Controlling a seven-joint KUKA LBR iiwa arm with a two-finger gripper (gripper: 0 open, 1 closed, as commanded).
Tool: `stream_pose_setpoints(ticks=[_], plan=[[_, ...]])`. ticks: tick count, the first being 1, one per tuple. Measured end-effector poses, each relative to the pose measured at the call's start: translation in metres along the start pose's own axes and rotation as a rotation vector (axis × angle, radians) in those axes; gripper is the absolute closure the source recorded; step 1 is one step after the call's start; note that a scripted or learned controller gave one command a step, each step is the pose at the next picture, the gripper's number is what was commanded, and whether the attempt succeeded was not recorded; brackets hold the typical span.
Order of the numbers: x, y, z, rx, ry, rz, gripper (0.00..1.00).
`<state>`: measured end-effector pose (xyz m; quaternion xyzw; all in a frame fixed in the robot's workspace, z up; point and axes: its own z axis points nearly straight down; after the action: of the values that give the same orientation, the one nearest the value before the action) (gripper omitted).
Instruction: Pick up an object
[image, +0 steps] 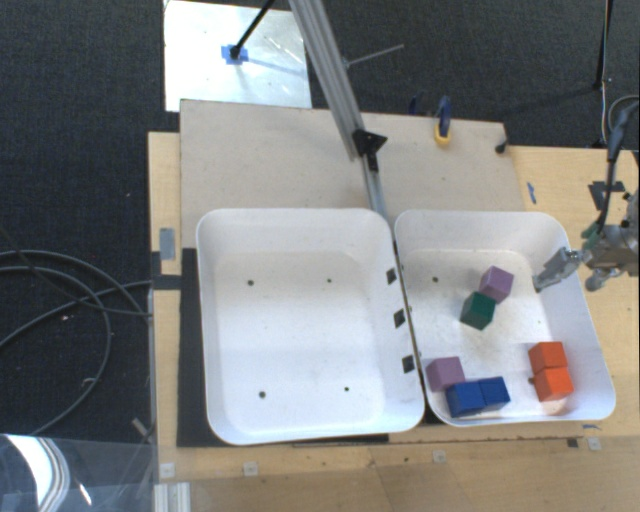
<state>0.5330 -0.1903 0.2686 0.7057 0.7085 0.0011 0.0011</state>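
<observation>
A: Gripper status?

B: Gripper (573, 268) sits at the right bin's (575, 318) right rim, upper part. Fingers spread, nothing between them.

A: Objects?

B: All inside the right bin. Purple block (496, 282) near its middle, green block (478, 311) touching it just below-left. Second purple block (445, 373) at the bin's lower left, blue block (476, 396) right beside it along the front wall. Orange block (550, 370) at the bin's lower right corner.

A: Closest to gripper?

B: Upper purple block, still well apart from it.
</observation>
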Motion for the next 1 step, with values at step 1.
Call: stream_pose_setpoints(ticks=[1], plan=[[-0.0184, 0.032, 0.1576, 0.006, 0.0, 0.001, 0.0]])
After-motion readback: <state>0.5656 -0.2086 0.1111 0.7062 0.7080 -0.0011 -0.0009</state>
